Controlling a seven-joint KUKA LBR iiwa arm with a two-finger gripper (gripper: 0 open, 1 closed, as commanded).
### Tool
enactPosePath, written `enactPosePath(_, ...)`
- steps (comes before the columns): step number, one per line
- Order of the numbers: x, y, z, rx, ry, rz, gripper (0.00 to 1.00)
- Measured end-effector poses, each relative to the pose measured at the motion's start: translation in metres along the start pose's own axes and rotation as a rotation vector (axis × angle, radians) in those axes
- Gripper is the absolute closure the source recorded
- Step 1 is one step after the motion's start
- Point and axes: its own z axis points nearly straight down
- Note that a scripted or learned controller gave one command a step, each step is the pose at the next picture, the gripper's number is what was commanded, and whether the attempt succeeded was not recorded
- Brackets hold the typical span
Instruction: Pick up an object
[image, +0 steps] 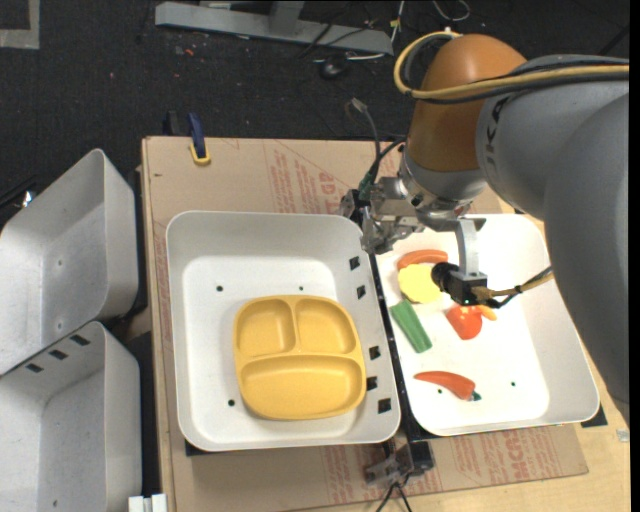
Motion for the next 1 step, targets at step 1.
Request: enactPosePath(1,0.0598,0.0038,-0.0111,0.000,0.000,-0.001,1.00)
